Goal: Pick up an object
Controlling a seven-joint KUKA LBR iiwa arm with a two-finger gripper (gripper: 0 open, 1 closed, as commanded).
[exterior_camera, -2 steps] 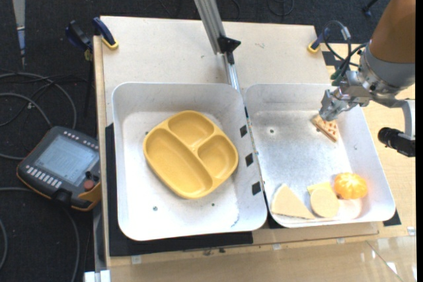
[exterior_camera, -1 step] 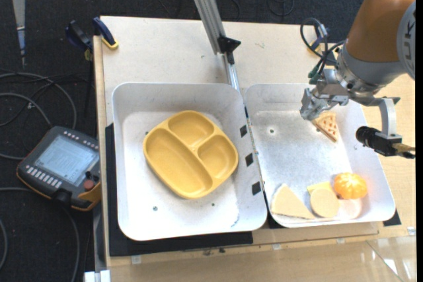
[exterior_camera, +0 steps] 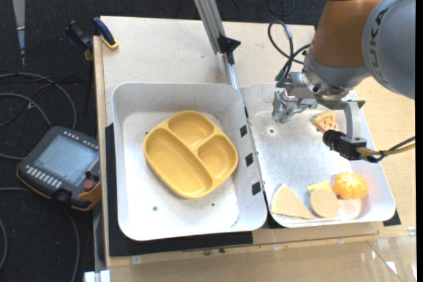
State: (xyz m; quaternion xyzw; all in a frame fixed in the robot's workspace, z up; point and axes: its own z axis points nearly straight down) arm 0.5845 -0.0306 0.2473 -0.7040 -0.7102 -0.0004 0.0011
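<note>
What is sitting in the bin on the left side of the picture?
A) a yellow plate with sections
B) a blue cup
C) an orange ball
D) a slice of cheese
A, because the yellow plate with sections lies in the middle of the left bin, while the orange ball sits in the right bin.

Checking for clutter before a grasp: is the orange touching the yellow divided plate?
Apart. The camera view shows the orange in the right bin, the yellow divided plate in the left.
</note>
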